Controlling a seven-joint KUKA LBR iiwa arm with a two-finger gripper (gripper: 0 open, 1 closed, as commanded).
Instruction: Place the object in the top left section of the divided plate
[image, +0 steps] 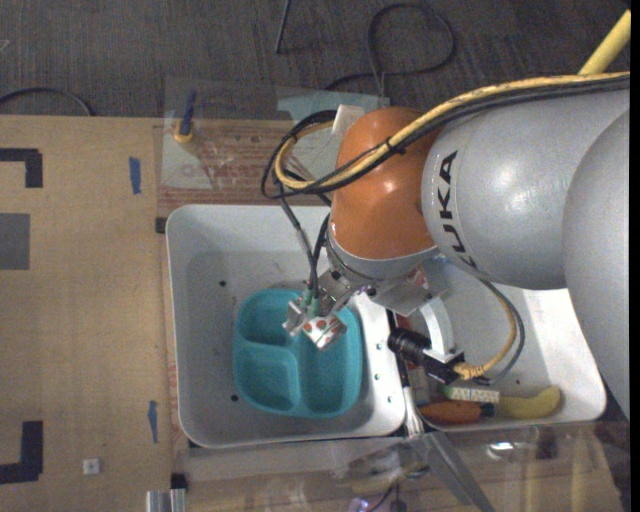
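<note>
Divided plate: teal, in left bin | gripper: above plate's upper-right section | grip state: cannot tell

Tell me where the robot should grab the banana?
Probably at the middle of the banana, coming straight down from above and gripping across its thin width. It lies flat and long, and other things crowd its left end.
</note>
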